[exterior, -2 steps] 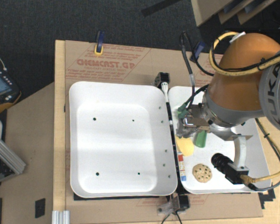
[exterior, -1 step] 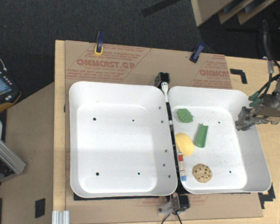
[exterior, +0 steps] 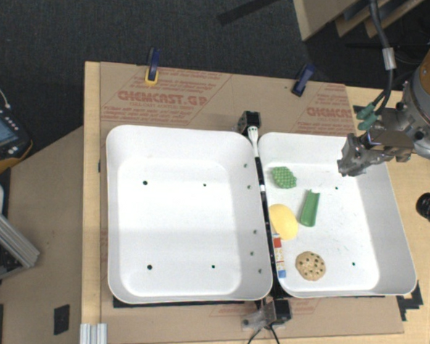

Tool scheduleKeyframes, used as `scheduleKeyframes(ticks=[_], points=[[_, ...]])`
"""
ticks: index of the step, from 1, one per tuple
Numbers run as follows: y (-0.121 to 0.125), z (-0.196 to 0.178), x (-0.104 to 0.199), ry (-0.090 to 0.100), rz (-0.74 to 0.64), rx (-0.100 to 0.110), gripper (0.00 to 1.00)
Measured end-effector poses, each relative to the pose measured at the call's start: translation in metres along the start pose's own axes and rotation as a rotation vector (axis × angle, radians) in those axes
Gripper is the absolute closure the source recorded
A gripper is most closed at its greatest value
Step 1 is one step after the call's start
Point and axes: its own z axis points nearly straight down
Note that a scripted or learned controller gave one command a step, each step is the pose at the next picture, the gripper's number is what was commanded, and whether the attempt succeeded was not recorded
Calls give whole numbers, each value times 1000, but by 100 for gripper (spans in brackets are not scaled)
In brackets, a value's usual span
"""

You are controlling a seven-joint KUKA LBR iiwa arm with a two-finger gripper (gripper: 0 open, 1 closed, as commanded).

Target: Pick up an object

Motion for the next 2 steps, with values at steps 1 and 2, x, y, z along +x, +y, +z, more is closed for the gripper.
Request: scheduleKeyframes(ticks=[1, 2], points=[[-1, -66, 64, 1, 1, 1, 100], [-6, 162, 77, -3, 11, 27, 100]])
